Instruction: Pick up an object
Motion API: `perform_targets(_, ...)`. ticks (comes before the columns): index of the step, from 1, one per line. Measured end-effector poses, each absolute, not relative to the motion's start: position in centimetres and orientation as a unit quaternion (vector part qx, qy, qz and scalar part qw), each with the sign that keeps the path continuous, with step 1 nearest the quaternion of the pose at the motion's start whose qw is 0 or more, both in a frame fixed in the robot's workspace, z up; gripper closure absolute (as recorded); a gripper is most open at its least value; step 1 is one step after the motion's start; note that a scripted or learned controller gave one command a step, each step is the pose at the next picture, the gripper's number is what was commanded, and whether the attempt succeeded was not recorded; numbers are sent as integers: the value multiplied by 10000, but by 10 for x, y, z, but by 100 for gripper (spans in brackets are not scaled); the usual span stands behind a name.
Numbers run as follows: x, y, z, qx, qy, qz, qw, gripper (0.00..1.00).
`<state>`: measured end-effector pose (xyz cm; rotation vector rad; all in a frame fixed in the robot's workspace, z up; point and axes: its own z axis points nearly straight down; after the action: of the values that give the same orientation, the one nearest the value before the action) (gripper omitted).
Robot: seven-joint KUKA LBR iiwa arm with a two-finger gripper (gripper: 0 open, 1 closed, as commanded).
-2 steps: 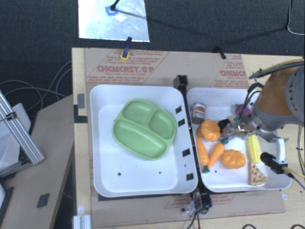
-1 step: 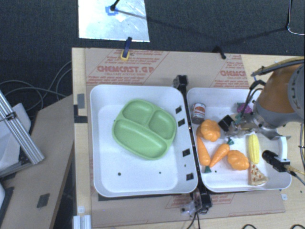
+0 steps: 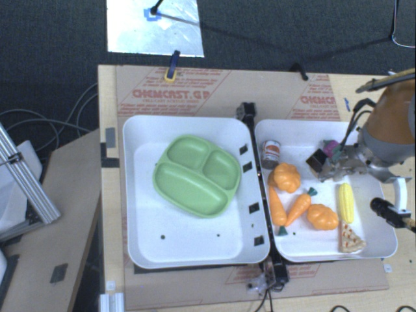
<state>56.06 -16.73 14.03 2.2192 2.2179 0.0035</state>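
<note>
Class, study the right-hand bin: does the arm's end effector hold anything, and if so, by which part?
It cannot be told. The end effector sits low in the right bin, near the corn cob, and no object visibly sits in it.

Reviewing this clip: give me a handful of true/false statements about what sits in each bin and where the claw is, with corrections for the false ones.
1. The green divided plate lies in the left bin. True.
2. The corn cob lies in the left bin beside the plate. False: it lies in the right bin, just above the pizza slice.
3. The claw is over the upper part of the right bin. True.
4. The small can sits on the green plate. False: it sits in the right bin's upper left corner.
5. Two carrots lie in the right bin near its left wall. True.
</note>
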Motion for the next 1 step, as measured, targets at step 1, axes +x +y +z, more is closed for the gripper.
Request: perform_targets(1, 560, -166, 184, 7058, 7084, 12, 21, 100)
